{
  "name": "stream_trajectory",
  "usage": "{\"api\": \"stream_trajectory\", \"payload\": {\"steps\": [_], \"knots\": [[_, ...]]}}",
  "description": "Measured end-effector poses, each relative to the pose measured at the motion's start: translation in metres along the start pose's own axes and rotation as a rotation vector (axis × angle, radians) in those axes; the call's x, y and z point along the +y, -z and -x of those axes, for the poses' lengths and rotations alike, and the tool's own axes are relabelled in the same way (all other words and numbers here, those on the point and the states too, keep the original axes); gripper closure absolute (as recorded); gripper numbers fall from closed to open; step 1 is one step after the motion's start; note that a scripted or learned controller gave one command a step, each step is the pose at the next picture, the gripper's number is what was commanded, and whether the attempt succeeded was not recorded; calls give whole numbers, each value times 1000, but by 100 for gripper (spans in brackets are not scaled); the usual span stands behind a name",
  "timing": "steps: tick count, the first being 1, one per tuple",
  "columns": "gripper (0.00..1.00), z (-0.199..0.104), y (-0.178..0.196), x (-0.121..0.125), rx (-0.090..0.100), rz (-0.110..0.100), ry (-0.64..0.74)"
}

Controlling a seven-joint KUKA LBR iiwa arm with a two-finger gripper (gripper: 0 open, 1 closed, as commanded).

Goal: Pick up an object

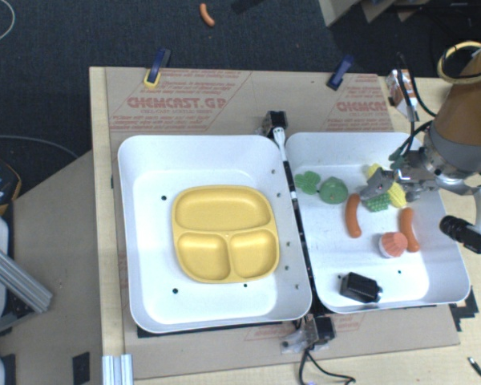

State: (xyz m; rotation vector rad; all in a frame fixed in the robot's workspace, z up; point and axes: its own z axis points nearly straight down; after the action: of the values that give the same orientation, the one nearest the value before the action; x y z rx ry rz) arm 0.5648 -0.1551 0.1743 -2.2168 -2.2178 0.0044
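Camera view: the claw [382, 188] hangs at three o'clock in the right bin [433, 283], over a green-and-yellow toy [382, 201]; whether it grips cannot be told. A sausage [353, 216] lies at its seven o'clock.

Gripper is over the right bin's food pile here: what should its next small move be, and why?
Probably a short straight descent. The gripper sits right at the corn, beside a green piece, with nothing visibly between its fingers, so lowering onto the corn seems the likeliest way to get a grasp.
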Motion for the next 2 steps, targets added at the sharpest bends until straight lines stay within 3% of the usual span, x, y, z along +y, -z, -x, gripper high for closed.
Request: {"api": "stream_trajectory", "payload": {"steps": [2], "knots": [[0,-9,-93,-5,0,0,0]]}}
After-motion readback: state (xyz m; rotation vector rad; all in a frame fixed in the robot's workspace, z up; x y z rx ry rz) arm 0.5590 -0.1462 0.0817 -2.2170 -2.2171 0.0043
